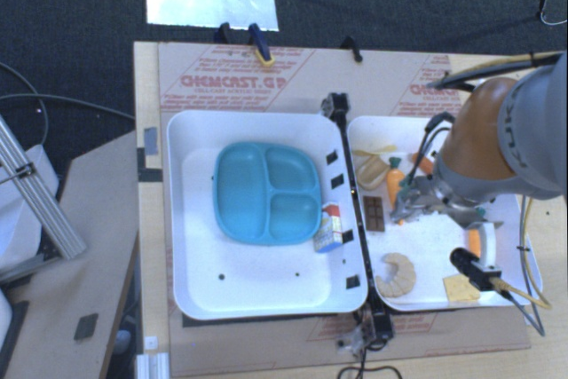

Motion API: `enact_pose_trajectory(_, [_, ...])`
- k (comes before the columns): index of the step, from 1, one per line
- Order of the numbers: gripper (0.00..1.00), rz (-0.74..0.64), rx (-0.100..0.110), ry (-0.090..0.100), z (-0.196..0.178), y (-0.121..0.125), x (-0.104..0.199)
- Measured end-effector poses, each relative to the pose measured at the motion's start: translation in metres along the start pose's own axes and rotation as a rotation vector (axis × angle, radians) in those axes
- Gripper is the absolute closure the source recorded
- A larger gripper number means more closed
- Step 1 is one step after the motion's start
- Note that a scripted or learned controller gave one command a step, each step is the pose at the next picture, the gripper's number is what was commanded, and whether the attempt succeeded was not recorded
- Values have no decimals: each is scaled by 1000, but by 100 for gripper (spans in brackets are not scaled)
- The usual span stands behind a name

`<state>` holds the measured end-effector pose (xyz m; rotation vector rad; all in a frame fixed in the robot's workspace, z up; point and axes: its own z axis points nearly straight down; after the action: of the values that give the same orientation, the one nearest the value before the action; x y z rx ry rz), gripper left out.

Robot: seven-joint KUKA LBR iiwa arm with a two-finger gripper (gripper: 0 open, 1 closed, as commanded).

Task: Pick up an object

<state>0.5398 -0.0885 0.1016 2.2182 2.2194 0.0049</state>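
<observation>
My gripper [406, 207] reaches down into the right bin [435, 275] from the right, its tip low among the toy foods near the bin's left side. An orange carrot [394, 177] lies just above the tip and a dark brown chocolate bar [374, 213] just to its left. A tan croissant [398, 272] rests lower in the bin, and a yellow cracker [460, 288] sits at the lower right. A pale bread piece [371, 168] lies near the top left. The arm's grey body hides the bin's right part.
The left bin [191, 280] holds a light blue divided tray [268, 193] and a small red, white and blue carton [329, 229] against the divider. An orange piece [474, 240] shows under the arm. Black clips line the divider [351, 191] between the bins.
</observation>
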Motion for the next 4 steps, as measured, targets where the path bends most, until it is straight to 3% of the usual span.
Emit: enact_pose_trajectory(4, [100,-1,-6,1,-41,3,0])
